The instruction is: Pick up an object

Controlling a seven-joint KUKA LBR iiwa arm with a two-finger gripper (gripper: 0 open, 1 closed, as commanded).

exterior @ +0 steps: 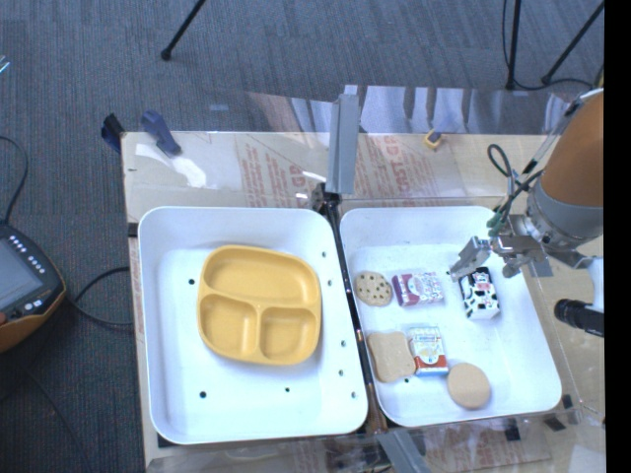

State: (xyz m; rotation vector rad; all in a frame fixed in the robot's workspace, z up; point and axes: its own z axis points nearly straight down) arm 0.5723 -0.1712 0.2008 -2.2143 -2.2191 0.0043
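Observation:
The right bin (pixel 513 372) holds several toy food items. A black-and-white cow-patterned carton (pixel 480 295) lies near its right side. My gripper (pixel 490 257) hangs right over the carton's upper end, close to it or touching it. Left of the carton lies a red-and-white packet (pixel 418 288), and beyond that a round chocolate-chip cookie (pixel 374 288). Toward the front are a slice of toast (pixel 390 356), a small orange-and-green box (pixel 427 350) and a round beige bun (pixel 468 385).
The left bin (pixel 168 264) holds a yellow divided plate (pixel 260 304). A grey upright post (pixel 343 151) stands behind the gap between the bins. The arm's orange band (pixel 580 161) rises at the right edge. Tripod legs stand on the floor behind.

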